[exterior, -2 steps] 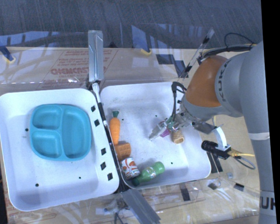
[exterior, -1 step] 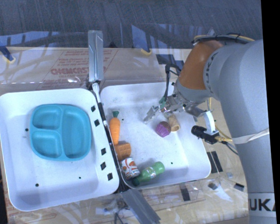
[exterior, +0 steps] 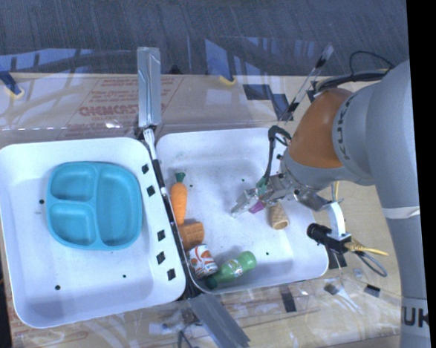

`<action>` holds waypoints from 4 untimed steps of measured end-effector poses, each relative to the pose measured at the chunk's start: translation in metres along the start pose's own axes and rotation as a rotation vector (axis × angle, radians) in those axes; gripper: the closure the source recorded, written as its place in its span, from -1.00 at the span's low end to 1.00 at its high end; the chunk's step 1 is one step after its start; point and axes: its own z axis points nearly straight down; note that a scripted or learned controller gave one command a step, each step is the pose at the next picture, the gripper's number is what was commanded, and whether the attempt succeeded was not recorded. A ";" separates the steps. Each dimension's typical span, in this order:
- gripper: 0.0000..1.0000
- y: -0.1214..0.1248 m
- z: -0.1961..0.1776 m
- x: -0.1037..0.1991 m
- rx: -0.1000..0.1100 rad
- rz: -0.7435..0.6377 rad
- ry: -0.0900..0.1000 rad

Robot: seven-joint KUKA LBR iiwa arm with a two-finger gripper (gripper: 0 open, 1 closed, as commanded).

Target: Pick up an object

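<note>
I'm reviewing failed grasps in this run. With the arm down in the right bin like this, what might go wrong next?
1. The claw sits close beside the cork-like piece; closing or shifting may nudge it away rather than grip it.
2. The carrot, can and green bottle crowd the right bin's left wall and corner, so a grasp there would likely bump a neighbour or the wall.

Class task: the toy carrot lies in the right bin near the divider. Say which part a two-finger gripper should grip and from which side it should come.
Grip the carrot across its orange mid-body, coming straight down from above. It lies flat and lengthwise along the divider, so fingers likely fit best closing across its narrow width.
</note>
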 end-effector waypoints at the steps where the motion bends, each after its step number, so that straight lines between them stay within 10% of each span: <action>1: -1.00 0.022 0.000 -0.003 0.001 0.018 0.002; 2: -1.00 0.017 0.000 -0.002 -0.003 -0.004 -0.001; 3: 1.00 0.016 -0.009 -0.005 0.002 -0.004 -0.003; 4: 1.00 -0.048 -0.132 0.035 -0.001 0.003 -0.008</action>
